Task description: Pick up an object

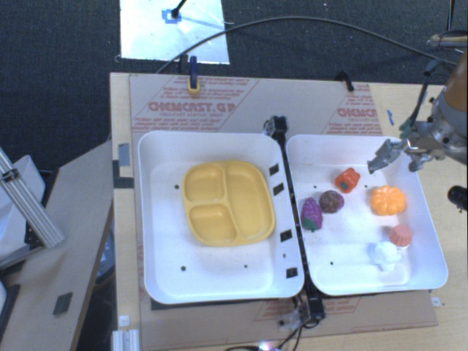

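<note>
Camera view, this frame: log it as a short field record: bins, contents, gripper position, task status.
left bin: holds a yellow divided tray
right bin: holds six small toys
toys: red pepper, orange pumpkin, purple grapes, dark round piece, pink piece, white piece
gripper: above the right bin's far right part, nothing seen between its fingers
task status: no toy lifted yet; all lie on the bin floor

The arm (pixel 452 115) reached in from the right, its gripper (pixel 398 154) tilted downward with fingers spread apart.
</note>
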Motion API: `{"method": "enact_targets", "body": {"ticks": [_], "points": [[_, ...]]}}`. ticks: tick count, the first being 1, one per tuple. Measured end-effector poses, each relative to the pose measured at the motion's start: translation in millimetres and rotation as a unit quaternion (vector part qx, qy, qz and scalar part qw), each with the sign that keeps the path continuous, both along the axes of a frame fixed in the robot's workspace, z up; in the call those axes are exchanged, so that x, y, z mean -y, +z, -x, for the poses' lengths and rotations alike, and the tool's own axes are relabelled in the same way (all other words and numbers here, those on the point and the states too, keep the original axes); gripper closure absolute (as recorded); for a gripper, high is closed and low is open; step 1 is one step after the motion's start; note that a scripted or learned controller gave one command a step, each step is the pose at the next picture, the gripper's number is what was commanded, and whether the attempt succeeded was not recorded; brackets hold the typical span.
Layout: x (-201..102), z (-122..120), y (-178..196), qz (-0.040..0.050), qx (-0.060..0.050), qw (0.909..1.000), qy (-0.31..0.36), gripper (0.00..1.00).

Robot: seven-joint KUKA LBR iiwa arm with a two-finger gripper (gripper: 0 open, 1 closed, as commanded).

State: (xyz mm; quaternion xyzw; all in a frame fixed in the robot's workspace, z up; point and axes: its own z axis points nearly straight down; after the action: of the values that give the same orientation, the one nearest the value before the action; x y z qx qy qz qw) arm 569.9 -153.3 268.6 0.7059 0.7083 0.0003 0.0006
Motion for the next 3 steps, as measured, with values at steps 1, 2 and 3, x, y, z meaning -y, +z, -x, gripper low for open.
{"method": "enact_targets", "body": {"ticks": [1,2,3], "points": [[1.1,6.5,-60.5,-0.0006,-0.002,1.0000,-0.001,0.00],[-5.0,14.7,-111.2,-0.0006,-0.001,1.0000,-0.001,0.00],[3.8,17.9,-159.0,-0.0006,-0.002,1.0000,-0.002,0.00]]}}
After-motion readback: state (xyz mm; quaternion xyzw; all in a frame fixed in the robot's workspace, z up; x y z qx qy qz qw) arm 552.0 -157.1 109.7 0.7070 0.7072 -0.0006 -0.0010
